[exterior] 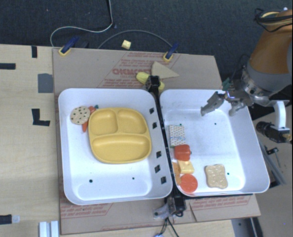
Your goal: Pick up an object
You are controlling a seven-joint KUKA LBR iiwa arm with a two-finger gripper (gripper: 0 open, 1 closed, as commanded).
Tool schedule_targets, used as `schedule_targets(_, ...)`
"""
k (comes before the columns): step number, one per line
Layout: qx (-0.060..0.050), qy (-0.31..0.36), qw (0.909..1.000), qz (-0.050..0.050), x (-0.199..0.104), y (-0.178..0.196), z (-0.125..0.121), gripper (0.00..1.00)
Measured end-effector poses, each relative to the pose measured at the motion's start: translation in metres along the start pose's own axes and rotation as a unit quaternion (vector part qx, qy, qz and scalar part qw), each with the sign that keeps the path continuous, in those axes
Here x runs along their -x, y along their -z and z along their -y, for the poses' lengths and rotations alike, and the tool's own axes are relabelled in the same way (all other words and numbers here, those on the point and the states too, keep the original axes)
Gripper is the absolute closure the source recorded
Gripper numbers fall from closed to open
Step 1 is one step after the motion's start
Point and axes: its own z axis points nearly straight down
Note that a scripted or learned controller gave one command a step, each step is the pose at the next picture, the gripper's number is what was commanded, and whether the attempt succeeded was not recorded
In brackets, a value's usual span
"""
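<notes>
— Two white bins side by side on a cardboard-covered tabletop (196,65). On the left?

— Left bin (72,181): yellow divided plate (120,135) in the middle, round speckled cookie (80,115) just beside its upper-left corner, touching small red-orange bits (87,122).

— And the right bin (255,181)?

— Cluster along its left wall: grey patterned block (176,134), red piece (182,152) just below, yellow piece (186,167) under that, orange-red disc (188,183) at the bottom. Toast-like slice (216,176) near the front edge, apart from the disc.

— Position of the arm?

— Reaching in from the right, orange band (270,48) above the wrist. Claw (223,104) over the right bin's upper part, fingers (211,104) spread, nothing between them. Well apart from the cluster and the slice.

— Beyond the bins?

— Yellow clamp (151,80) at the top of the divider, small yellow cube (126,44) on the dark floor, cable (107,9) trailing upward. Black tape marks (3,69) on the wooden surface at left.
</notes>
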Motion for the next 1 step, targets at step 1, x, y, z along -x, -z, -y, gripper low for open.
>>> schedule_targets(1,0.001,0.0,1.0,0.002,-0.0372,-0.1751,0.0411,0.0)
